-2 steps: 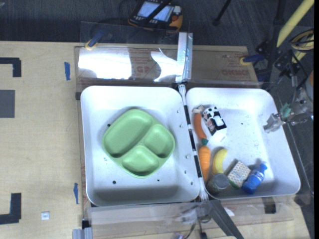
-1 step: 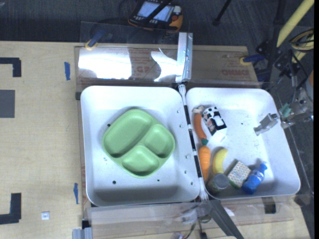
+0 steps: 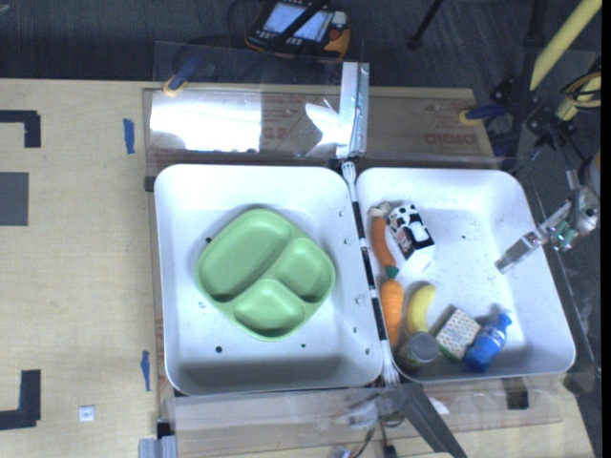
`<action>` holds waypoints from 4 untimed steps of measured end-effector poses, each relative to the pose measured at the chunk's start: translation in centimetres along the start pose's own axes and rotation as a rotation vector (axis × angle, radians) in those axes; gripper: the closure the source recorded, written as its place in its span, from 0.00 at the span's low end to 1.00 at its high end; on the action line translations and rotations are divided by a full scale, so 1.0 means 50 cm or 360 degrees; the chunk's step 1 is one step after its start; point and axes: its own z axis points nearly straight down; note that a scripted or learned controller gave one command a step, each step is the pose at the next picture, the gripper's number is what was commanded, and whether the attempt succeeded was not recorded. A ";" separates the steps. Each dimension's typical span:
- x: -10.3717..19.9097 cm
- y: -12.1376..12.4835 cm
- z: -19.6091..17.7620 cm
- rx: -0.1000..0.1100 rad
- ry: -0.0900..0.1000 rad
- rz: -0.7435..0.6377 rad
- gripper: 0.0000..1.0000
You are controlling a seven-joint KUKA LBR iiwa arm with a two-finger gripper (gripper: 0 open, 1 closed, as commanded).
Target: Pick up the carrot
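One carrot (image 3: 391,311) against the left wall of the right bin (image 3: 468,203), touching a banana (image 3: 420,305); probably light, stiff, smooth; best pinched mid-length; claw (image 3: 516,253) well apart, opening impossible to tell.

Slim grey metal tool (image 3: 516,251) (teal-accented mount)

The orange, tapered plastic carrot (image 3: 392,310) lies flat on the floor of the right-hand shallow white bin (image 3: 477,191), hard against that bin's nine-o'clock wall. Its long axis runs roughly twelve to six o'clock. The surface is a uniform bright orange with a smooth finish. Its upper end sits just below a darker orange sausage-shaped item (image 3: 382,239); a yellow banana-shaped toy (image 3: 420,306) lies just beside it at three o'clock. Nothing covers it.
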 end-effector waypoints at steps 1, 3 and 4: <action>0.017 0.082 -0.014 -0.0003 -0.0004 0.0102 0.00; 0.135 -0.050 0.220 -0.0015 -0.0003 0.0048 0.00; 0.132 -0.045 0.196 -0.0029 -0.0017 0.0048 1.00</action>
